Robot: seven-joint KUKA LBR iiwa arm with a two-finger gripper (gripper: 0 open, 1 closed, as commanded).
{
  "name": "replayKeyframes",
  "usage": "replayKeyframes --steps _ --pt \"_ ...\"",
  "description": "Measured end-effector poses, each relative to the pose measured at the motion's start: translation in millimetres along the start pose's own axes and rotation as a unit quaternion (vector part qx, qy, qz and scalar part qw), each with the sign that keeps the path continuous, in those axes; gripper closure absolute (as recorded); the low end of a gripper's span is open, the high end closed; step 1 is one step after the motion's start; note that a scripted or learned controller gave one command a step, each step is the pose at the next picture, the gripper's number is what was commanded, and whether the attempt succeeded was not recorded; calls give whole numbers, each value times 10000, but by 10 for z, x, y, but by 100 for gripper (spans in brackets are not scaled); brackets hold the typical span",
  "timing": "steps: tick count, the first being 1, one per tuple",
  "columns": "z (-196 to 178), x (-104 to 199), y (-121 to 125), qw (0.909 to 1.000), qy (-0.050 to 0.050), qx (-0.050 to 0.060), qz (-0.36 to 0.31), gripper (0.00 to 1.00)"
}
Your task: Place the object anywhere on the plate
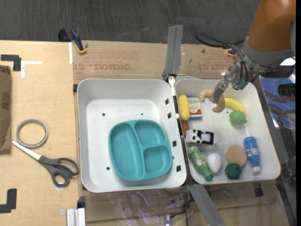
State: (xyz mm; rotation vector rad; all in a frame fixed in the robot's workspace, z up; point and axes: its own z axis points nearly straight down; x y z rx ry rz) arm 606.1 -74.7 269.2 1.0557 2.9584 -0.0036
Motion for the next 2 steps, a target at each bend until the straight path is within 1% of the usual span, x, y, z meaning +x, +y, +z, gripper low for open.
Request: replayKeyframes --steps 1,2 --pt "596 424 531 9980 8 -4 -636 100" --pt "455 1263 353 9854 8 -7 -1701 100"
